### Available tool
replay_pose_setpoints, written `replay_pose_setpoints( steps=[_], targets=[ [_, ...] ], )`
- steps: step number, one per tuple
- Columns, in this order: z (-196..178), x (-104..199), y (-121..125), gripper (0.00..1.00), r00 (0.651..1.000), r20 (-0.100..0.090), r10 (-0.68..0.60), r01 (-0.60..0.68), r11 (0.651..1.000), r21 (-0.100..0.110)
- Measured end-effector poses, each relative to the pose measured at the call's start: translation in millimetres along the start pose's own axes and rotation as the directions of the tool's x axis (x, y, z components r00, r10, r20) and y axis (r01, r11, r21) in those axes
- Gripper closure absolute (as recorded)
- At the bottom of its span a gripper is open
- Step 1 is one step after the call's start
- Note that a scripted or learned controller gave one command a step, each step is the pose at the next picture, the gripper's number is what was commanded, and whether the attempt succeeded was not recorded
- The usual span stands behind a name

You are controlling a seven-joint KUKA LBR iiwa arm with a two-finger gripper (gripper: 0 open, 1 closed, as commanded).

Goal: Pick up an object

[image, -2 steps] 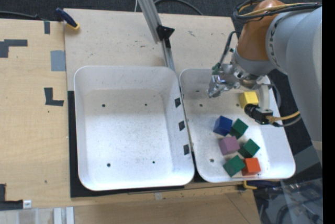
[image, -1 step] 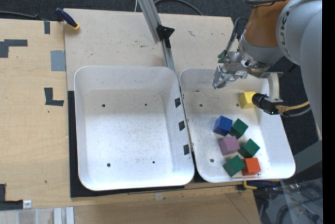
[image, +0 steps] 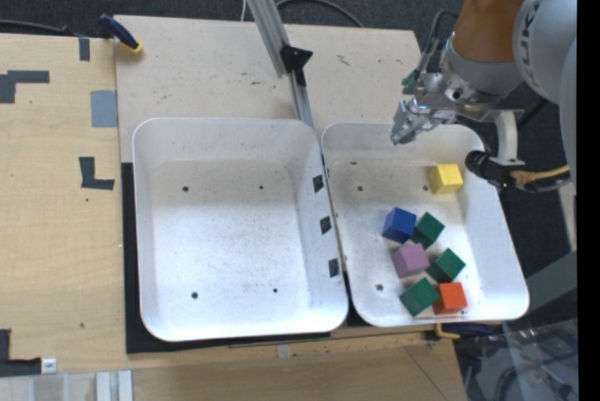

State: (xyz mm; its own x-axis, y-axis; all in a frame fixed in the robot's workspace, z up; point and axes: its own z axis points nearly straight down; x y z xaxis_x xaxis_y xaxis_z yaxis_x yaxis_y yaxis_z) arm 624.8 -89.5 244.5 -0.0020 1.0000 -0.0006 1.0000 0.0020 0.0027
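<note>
camera view: two shallow white bins sit side by side on the bench. the left bin (image: 159,202) holds no blocks. the right bin (image: 497,240) holds seven blocks in all. one yellow block (image: 446,177) lies alone toward the far right of that bin. the other six cluster nearer the front: one blue block (image: 398,224), with a green block (image: 429,229) just to its right; one purple block (image: 410,259) just nearer than the blue one; a second green block (image: 448,264) right of the purple one; a third green block (image: 419,297) near the front; and one orange block (image: 452,298) touching its right side. that makes three green, and one each of yellow, blue, purple and orange.

the arm reaches in from the right, its orange band (image: 497,6) above the wrist. the gripper (image: 406,131) hangs over the far rim of the right bin, left of the yellow block and well apart from the cluster. nothing shows between its tips, and i cannot tell how wide it stands.
</note>
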Motion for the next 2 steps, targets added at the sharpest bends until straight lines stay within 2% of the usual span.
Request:
replay_pose_setpoints(
  steps=[2],
  targets=[
    [0,106,-54,1.0,1.0,-0.002,-0.005,0.005,1.0,0.008]
  ],
)
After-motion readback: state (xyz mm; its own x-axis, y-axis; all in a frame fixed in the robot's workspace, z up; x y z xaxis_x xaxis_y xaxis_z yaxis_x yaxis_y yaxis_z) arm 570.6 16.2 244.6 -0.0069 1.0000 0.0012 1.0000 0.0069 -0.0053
